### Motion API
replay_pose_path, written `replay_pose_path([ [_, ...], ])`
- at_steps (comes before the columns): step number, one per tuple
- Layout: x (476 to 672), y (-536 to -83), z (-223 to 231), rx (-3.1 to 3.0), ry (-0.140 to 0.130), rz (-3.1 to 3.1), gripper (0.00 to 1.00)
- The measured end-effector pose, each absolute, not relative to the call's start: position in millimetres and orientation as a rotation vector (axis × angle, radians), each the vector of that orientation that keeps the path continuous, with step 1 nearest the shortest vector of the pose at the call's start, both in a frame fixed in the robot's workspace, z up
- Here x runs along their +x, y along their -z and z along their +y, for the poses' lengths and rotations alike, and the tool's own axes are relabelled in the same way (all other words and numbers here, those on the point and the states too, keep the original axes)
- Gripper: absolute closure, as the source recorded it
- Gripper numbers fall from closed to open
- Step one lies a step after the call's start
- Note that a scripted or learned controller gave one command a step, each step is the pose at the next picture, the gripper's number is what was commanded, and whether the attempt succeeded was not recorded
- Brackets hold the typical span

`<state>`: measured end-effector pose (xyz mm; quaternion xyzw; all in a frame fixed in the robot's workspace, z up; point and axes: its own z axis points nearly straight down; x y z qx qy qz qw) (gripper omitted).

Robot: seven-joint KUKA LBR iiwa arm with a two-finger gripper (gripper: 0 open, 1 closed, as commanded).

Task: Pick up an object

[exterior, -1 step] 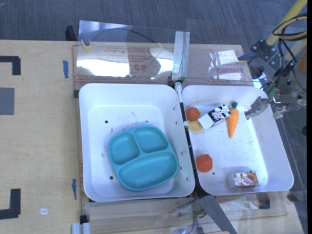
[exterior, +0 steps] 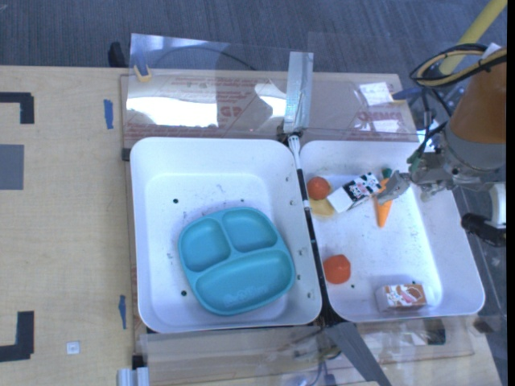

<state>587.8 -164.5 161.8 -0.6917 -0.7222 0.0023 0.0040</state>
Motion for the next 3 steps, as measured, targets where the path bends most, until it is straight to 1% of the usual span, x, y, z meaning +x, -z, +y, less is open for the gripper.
replay_pose_path([
  [1,609.0,-87,-176,-2.144,0.004,-2.304,0.0],
  [2,569.7,-89,-212,-1.882,0.015,-2.514,0.0],
  [3,605.9,-87,-170,-1.849,0.006,-2.548,0.0],
])
